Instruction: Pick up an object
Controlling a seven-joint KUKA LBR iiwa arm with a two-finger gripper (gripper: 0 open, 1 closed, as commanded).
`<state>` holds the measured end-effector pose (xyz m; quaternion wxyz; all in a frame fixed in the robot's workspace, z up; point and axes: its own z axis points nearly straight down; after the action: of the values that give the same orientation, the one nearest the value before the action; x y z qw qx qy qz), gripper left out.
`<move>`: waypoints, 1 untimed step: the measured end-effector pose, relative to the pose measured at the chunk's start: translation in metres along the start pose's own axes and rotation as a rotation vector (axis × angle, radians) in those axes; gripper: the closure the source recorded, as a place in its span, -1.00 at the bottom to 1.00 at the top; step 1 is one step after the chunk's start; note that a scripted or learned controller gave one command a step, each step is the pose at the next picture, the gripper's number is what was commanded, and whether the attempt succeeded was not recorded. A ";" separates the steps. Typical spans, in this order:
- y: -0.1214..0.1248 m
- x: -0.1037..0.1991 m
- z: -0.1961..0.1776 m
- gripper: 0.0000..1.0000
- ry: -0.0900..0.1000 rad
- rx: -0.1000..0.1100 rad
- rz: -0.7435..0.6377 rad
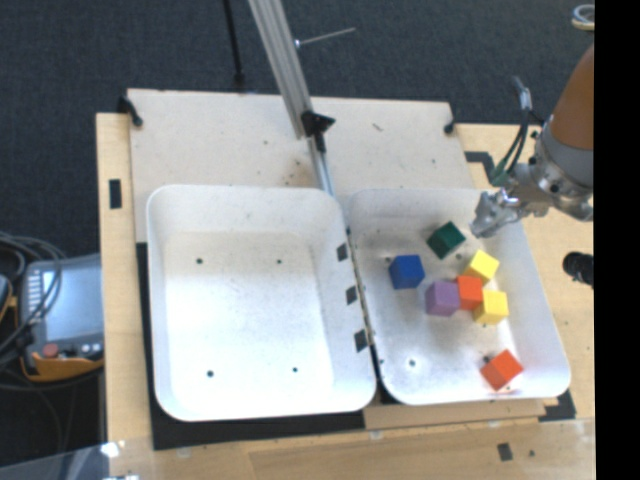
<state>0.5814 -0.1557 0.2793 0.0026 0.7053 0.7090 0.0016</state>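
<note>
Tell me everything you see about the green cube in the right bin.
The dark green cube looks solid, matte and smooth, with one corner turned toward the camera. It rests on the floor of the right white bin, in its upper part. It stands apart from the other blocks, and the gripper is just to its upper right.

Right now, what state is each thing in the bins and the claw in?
claw: above the right bin's far edge, holding nothing visible
green cube: loose, tilted, nearest the claw
blue cube: loose, apart from the others
purple cube: touching the orange cube
orange cube: packed among purple and yellow cubes
red cube: alone near the front
left bin: holds no cubes
</note>
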 end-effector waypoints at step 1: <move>0.003 0.047 -0.004 1.00 0.002 0.005 -0.001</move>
<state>0.5837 -0.1087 0.2828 0.0005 0.7050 0.7092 0.0006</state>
